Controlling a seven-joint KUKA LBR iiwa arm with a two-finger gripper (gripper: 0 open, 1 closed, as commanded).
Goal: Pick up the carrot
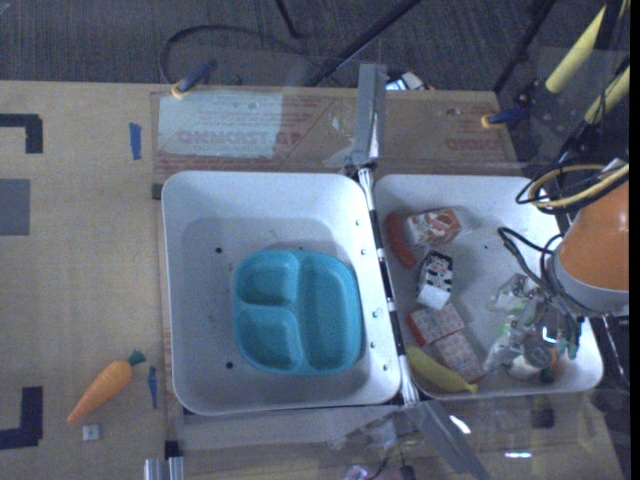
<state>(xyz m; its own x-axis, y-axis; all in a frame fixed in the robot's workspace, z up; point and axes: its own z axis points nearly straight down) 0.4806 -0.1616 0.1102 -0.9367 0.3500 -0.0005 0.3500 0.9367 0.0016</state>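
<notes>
We count two shallow white bins: the left bin [190,218] holds one blue three-compartment plastic tray [297,310], the right bin [590,373] several small items, among them one yellow banana [440,371]. One orange toy carrot with a green top [103,388] lies on the wooden bench [80,268], outside the bins, left of the left bin. The gripper [525,338] hangs over the right bin; its grip we cannot tell.

My view is evenly and fairly brightly lit from above, with soft, faint shadows. The whole frame is slightly soft and grainy. The white bins [190,268] look washed out, and my end effector [527,330] is blurred against them.
</notes>
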